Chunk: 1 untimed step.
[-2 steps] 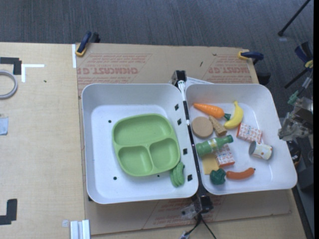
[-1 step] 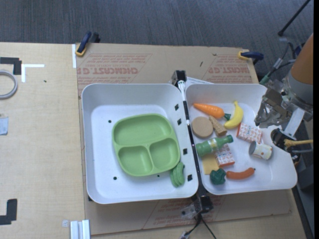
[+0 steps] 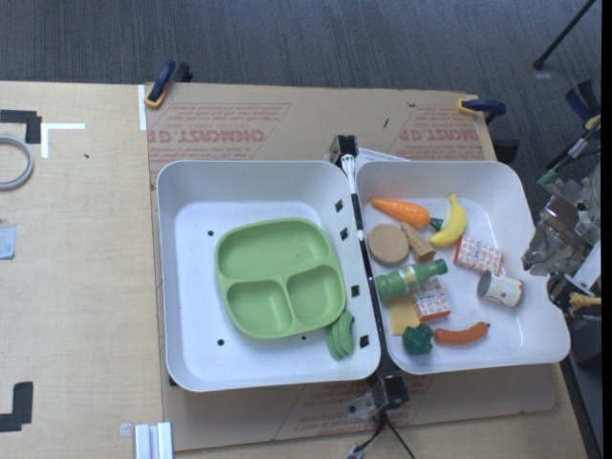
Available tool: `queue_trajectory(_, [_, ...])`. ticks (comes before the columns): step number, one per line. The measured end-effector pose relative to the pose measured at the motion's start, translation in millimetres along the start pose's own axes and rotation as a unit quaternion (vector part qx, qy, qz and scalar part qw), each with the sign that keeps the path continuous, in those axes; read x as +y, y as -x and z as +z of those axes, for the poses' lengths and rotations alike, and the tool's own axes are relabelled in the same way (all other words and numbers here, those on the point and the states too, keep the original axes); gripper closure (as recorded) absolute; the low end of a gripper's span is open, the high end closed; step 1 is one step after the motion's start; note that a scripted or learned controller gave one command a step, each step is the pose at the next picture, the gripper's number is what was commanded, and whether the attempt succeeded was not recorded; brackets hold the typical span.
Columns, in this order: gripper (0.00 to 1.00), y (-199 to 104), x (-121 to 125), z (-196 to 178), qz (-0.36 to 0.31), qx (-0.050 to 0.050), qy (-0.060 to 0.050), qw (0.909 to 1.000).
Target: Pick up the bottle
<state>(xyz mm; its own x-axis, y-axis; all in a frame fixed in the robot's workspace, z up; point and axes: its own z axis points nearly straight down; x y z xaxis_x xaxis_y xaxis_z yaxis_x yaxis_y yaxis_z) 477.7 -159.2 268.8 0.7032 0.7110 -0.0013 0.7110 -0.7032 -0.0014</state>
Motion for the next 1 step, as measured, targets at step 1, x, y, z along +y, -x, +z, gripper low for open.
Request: queue_trajectory(1, [1.00,-26.7,-25.8,16.2,0.060,0.000,0.000,0.9982])
